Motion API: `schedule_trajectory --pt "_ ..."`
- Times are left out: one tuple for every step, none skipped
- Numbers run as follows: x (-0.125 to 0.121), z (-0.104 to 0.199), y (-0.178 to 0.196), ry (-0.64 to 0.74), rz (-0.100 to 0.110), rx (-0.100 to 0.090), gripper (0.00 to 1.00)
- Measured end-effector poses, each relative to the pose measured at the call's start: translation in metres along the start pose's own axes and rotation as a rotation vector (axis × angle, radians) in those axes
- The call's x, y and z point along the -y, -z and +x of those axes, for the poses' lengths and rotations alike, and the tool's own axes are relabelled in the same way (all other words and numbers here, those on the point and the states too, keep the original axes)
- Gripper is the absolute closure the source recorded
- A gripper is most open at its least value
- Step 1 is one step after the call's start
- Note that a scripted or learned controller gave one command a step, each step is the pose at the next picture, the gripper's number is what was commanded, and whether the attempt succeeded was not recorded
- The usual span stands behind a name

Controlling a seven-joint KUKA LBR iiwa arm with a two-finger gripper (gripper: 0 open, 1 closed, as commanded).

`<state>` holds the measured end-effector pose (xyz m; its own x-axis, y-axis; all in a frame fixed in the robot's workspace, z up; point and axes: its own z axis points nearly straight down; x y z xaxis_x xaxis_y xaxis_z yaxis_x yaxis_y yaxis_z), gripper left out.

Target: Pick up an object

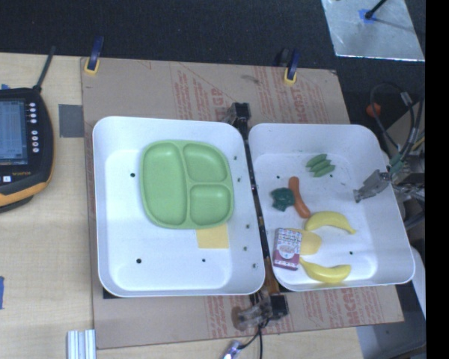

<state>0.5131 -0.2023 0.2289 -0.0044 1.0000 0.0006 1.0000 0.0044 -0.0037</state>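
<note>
The right bin [374, 144] holds several small toys: a green pea pod [320, 164], an orange carrot [298, 197] next to a dark green broccoli piece [282, 197], a yellow banana [330, 221], another yellow banana [326, 271], a small yellow square [310, 241] and a red and white box [287, 248]. My gripper [368, 188] hangs over the right side of this bin, right of the pea pod and above the upper banana. Nothing shows between its fingers.
The left bin [112, 200] bears a green divided plate [187, 183] and a flat yellow square [212, 237]. A teach pendant [11, 144] lies on the bench at far left. Clamps [287, 64] hold the cardboard underlay at the back.
</note>
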Motion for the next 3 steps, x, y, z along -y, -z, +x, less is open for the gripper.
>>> schedule_trajectory --pt "0.01 0.064 -0.082 0.003 0.003 -0.001 0.0" --pt "-0.023 0.108 -0.137 0.003 0.0 0.001 0.0" --pt "-0.088 0.109 -0.137 -0.002 -0.002 0.0 0.0"
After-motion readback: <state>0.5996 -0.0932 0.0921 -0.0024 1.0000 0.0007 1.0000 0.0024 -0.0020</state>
